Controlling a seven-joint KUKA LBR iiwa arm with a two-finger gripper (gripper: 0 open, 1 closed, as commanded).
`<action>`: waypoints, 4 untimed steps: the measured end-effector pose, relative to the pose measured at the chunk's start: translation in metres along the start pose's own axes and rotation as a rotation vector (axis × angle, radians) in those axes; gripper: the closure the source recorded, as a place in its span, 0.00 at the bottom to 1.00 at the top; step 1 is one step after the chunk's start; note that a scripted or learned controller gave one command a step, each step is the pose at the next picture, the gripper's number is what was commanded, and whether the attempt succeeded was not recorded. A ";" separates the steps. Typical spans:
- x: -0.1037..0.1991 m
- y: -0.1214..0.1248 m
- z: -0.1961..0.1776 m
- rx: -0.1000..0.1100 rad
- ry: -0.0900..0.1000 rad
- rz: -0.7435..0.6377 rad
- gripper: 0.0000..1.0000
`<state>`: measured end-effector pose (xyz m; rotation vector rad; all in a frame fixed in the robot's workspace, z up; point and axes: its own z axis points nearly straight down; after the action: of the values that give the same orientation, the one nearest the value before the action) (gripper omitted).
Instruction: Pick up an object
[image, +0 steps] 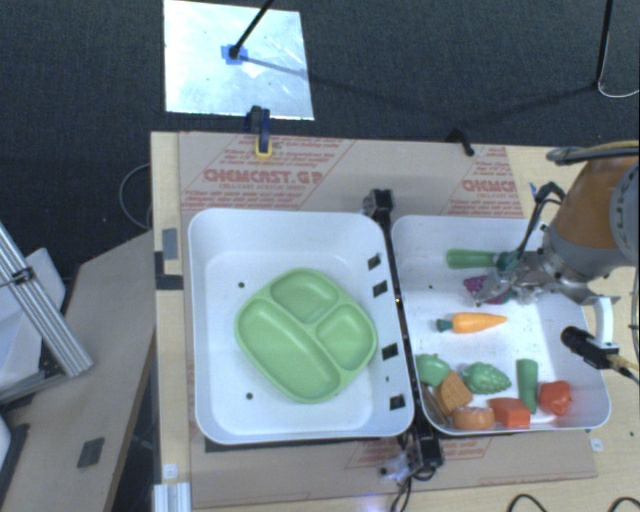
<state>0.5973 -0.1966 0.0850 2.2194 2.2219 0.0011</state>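
Toy food is lying along the right bin's (600, 410) near edge, a carrot (476, 322) sitting mid-bin. Beyond it, the pincer (497, 288) is hovering over a purple piece (477, 287); its finger state cannot be told. A green tray (305, 335) is resting in the left bin (215, 300).

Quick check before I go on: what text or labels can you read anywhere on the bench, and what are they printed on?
"CHEMCAST GP": red print on the brown sheet behind the left bin.
The same red print repeats behind the right bin, slanted and partly hidden; too blurred to read in full.
No other text is legible.
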 end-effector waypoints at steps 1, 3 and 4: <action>0.000 0.001 -0.012 -0.004 -0.001 0.000 1.00; -0.007 -0.001 -0.105 -0.005 -0.002 -0.003 1.00; -0.008 0.001 -0.142 -0.005 -0.002 -0.003 1.00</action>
<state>0.5981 -0.2041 0.2274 2.2126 2.2222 0.0047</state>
